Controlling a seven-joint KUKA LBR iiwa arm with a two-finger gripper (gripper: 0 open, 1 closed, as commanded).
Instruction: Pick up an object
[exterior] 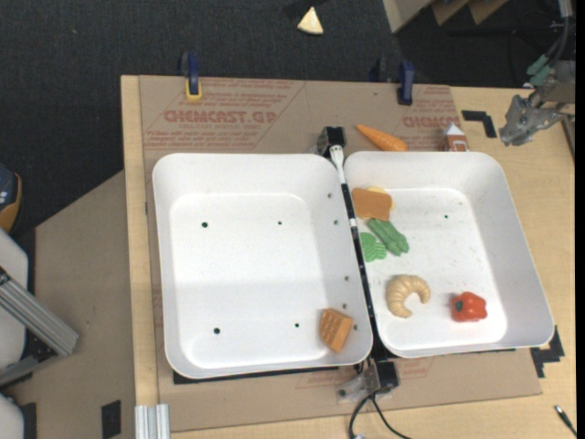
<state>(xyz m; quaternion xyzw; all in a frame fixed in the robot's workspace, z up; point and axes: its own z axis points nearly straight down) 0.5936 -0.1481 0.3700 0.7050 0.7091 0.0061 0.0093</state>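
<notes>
brown board (228, 108) under white bins (183, 245)

The brown board (274, 108) under the two bins carries faded red printing along its far edge. At the far left, between the two blue clamps, the large word reads roughly "CHEMCAST", followed by letters that look like "G.P"; smaller red lines above and below it are too fine to read. At the far right, past the second clamp, the same print starts again but is partly covered and cannot be read in full.
</notes>
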